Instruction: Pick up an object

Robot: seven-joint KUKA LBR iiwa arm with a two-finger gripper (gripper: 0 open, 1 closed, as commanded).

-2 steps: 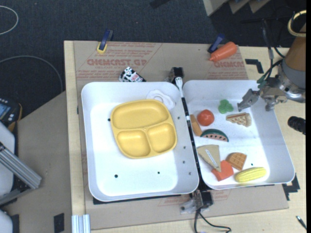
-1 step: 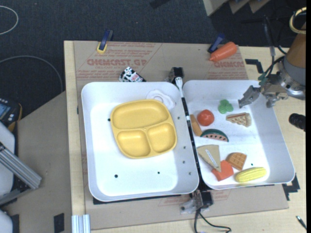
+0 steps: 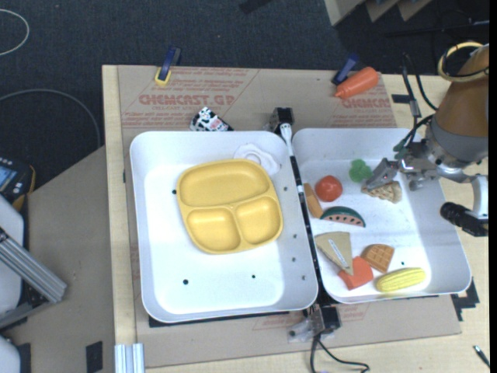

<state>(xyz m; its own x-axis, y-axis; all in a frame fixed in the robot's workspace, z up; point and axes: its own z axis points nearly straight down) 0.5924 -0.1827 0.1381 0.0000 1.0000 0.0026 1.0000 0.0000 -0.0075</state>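
I see the gripper (image 3: 386,179) low in the right bin (image 3: 435,239), its fingers closed down on a tan cracker-like piece (image 3: 385,192); I cannot tell whether they grip it. The arm (image 3: 466,115) comes in from three o'clock. At nine o'clock, the left bin (image 3: 155,231) holds a yellow divided plate (image 3: 229,204).

1. Right bin (image 3: 435,231) holds the toy food.
2. Red tomato (image 3: 329,187) and green piece (image 3: 359,169) toward its far side.
3. Watermelon slice (image 3: 343,217) mid-bin.
4. Waffle (image 3: 377,256), orange block (image 3: 357,273) and yellow corn (image 3: 400,280) along its near edge.
5. Tan cracker (image 3: 386,190) lies flat beside the green piece.
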